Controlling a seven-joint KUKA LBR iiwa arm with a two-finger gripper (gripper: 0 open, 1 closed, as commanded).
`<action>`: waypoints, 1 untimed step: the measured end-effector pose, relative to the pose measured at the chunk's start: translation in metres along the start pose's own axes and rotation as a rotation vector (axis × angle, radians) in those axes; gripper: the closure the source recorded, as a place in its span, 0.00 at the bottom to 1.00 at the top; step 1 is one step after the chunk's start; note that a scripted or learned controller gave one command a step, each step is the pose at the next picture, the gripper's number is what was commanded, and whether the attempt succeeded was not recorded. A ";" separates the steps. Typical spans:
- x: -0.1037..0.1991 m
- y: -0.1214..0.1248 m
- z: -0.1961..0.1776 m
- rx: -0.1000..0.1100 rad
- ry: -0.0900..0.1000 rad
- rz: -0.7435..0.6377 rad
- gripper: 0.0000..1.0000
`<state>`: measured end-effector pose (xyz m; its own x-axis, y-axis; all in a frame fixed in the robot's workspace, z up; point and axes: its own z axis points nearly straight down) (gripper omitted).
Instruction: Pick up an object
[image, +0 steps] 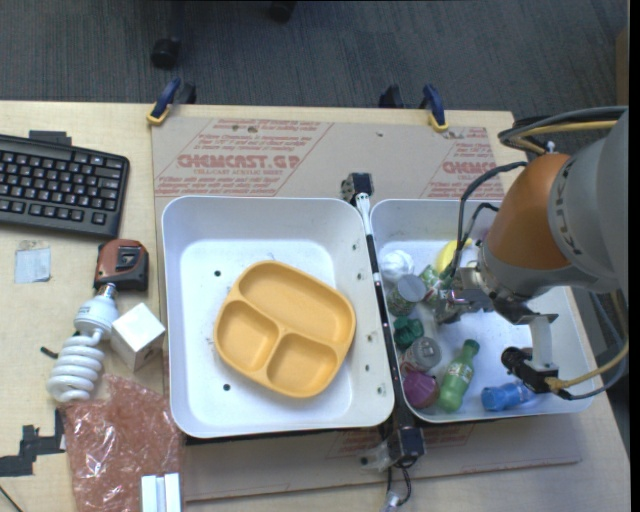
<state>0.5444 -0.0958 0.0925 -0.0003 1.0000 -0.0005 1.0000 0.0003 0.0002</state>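
- A pale wooden bench (90, 450) stood on dark carpet, with a brown hardboard sheet (260, 150) clamped under two shallow white bins.
- At far left lay a black keyboard (60, 185), a spiral white light bulb (80, 350) and a small white cube (138, 333).
- The left white bin (190, 230) held a yellow-orange plastic tray with three compartments (285, 328), lying flat near the middle.
- The right white bin (570, 330) held a clutter of small things: a white crumpled piece (397, 263), a purple lump (418, 388), a green plastic bottle (457, 375) lying tilted near the front wall, and a blue piece (505, 397) just beside it.
- The green plastic bottle looked the likeliest pick: small, translucent, with a pale label, probably light, stiff and a little slippery; taking it across the body's middle seemed safest.
- The gripper (450, 297) hung low over the clutter at the bin's left side; whether its claw was spread or closed could not be told, and nothing showed between it.
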 end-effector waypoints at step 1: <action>-0.005 0.035 -0.172 -0.001 -0.001 -0.003 1.00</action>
<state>0.5796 -0.1009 0.2642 -0.0031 1.0000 -0.0019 1.0000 0.0031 0.0015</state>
